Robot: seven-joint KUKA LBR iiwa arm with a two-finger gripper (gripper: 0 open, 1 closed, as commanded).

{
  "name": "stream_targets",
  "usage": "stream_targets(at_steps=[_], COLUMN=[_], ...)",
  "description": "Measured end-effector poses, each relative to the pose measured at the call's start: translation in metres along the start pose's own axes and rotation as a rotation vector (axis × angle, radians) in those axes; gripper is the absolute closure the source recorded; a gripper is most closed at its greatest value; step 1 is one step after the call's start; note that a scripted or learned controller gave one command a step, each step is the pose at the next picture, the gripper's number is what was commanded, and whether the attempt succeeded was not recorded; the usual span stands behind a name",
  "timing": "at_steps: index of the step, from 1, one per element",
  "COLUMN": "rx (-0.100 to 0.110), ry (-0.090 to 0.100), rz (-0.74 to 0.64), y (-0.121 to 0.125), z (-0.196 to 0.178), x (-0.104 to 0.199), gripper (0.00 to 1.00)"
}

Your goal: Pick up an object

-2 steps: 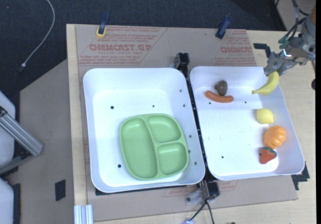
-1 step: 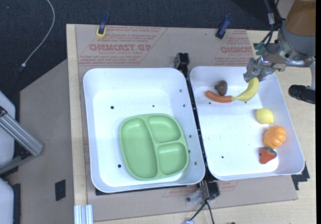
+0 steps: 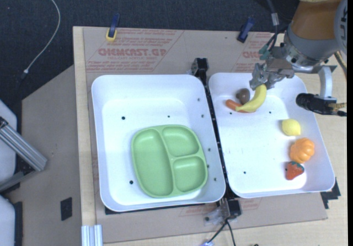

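Observation:
My gripper (image 3: 263,81) hangs over the far left part of the right bin (image 3: 259,178). Directly under it is the upper end of a yellow banana (image 3: 252,102), which slants down to the left. I cannot tell whether the banana is gripped or only touched. A small brown round object (image 3: 242,95) lies against the banana's left side. An orange carrot piece (image 3: 232,105) pokes out by the banana's lower end.
Along the right bin's right side lie a lemon (image 3: 290,127), an orange pumpkin-like fruit (image 3: 301,150) and a red strawberry (image 3: 294,170). The left bin (image 3: 110,101) holds a green divided plate (image 3: 168,159). A black clamp (image 3: 199,66) sits between the bins at the back.

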State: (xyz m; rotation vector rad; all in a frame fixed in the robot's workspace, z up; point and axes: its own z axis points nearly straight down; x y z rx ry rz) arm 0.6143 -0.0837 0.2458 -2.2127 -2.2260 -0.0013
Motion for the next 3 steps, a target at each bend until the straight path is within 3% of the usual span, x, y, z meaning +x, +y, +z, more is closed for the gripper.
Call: stream_targets(at_steps=[2, 3], rx=[0.002, 0.002], ry=[0.0, -0.001], rz=[0.001, 0.001], y=[-0.033, -0.036], z=[0.01, 0.021], x=[0.094, 0.145], gripper=[1.0, 1.0])
